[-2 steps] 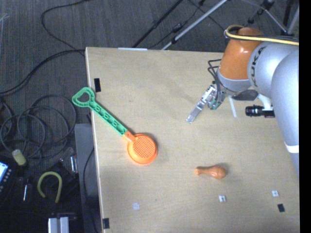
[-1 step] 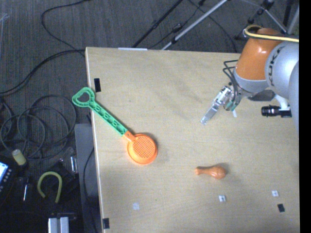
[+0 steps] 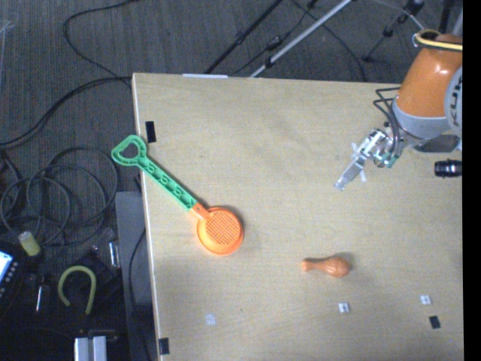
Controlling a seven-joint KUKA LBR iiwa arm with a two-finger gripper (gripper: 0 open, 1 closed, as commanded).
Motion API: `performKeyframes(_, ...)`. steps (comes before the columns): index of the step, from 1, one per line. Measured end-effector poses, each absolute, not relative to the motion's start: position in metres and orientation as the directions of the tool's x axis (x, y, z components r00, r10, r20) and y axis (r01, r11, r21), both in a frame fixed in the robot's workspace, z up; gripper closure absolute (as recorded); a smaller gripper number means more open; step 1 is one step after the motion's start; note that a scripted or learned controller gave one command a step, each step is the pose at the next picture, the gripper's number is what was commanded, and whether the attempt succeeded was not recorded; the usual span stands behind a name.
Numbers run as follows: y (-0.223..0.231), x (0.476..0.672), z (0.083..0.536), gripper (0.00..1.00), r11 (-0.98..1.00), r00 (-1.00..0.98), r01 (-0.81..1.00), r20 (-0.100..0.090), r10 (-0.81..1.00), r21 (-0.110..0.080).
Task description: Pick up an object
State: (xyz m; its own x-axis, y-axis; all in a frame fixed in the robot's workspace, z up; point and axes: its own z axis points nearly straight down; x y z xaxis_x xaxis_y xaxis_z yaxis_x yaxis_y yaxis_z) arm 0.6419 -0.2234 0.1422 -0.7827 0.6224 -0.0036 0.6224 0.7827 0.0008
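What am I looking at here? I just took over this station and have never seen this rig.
One fixed camera looks down at a slant on a light bench. The grey and orange shape at the right is a robot arm; its hand hangs over the bench with nothing between its fingers. On the bench lie a toy strainer with a green handle and orange mesh head, and a small tan chicken drumstick toy nearer the bottom. Cables lie on the floor to the left.

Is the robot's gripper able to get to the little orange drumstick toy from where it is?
Probably yes. The gripper hangs above the bare surface, and nothing lies between it and the drumstick toy.
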Motion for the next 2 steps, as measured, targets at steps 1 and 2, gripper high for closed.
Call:
performKeyframes(1, -0.223, 0.66, 0.149, 0.0, 0.459, -0.459, 0.888, -0.002, 0.888, 0.0)
performKeyframes(2, -0.211, 0.668, 0.084, 0.0, 0.484, -0.484, 0.875, -0.003, 0.875, -0.002)
